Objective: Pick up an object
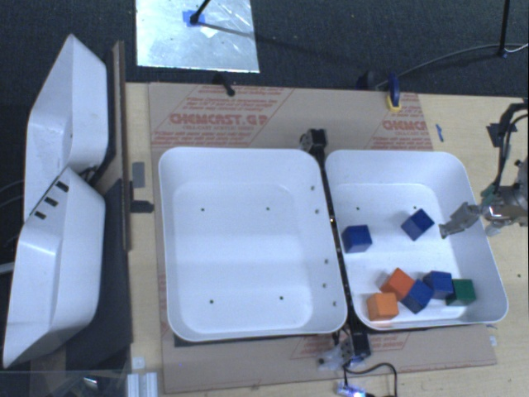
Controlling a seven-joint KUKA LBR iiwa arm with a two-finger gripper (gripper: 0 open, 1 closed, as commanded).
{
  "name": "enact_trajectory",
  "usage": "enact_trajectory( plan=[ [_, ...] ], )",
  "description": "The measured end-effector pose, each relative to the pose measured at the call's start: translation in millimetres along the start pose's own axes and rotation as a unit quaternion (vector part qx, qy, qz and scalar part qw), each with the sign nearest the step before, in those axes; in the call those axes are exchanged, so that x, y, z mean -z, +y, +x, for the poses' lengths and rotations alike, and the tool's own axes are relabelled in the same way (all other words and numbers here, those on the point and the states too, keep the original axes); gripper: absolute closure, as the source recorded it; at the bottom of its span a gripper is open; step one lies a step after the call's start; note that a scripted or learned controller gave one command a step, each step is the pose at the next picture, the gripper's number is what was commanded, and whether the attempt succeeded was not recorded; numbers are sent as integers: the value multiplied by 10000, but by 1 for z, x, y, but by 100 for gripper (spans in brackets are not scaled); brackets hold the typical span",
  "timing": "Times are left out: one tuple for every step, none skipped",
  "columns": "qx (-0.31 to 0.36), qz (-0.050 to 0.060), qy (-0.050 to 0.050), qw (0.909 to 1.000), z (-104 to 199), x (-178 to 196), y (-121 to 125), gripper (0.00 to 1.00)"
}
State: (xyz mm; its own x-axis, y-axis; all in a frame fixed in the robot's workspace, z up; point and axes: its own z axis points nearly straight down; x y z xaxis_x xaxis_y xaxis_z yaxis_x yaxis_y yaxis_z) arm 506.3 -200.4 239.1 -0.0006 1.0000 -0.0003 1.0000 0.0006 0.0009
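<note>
Camera view from above: gripper [459,219] pokes in at the right edge of the frame, over the right bin's [388,165] rim; whether it is open, I cannot tell. Blocks lie apart from it: two blue blocks [357,237] mid-bin, orange blocks [398,283] and a green block [463,291] lower right.

The gripper [459,219] is partly cut off at the right edge.
</note>
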Motion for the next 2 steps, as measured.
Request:
enact_trajectory(
  plan=[
    [7, 40, 12, 10000, -4, -144, 52, 0],
    [212, -2, 1, 9998, 11, -128, 58, 0]
  ],
)
